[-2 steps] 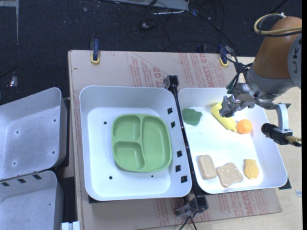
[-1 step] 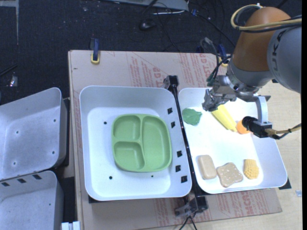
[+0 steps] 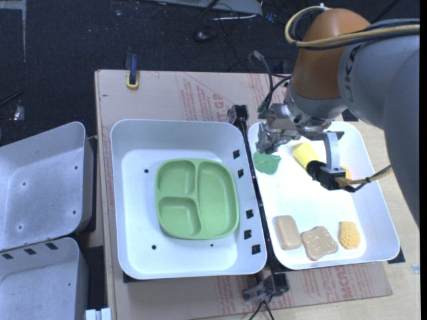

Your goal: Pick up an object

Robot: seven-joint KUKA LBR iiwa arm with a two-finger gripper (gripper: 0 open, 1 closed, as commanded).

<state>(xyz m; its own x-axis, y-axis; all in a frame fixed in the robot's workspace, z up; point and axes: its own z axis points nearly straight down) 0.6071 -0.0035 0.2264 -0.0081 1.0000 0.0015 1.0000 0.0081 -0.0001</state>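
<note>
where bins (image 3: 127,199) sit, brown board (image 3: 173,95), dark floor (image 3: 60,39)

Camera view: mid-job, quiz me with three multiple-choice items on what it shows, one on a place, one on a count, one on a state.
1. Where does the green divided tray lie?
A. In the left bin
B. In the right bin
C. On the bench outside the bins

2. How many food items sit in a row along the near edge of the right bin?
A. One
B. Three
C. Five

3. How does the green tray sit?
A. On its edge against the wall
B. Upside down
C. Flat, compartments facing up

Answers:
1. A, it rests on the floor of the left bin.
2. B, the tan bar, the toast piece and the corn cob line up there.
3. C, its three compartments are open to the camera.

The gripper hangs over the small green piece at the right bin's far left corner.
</note>
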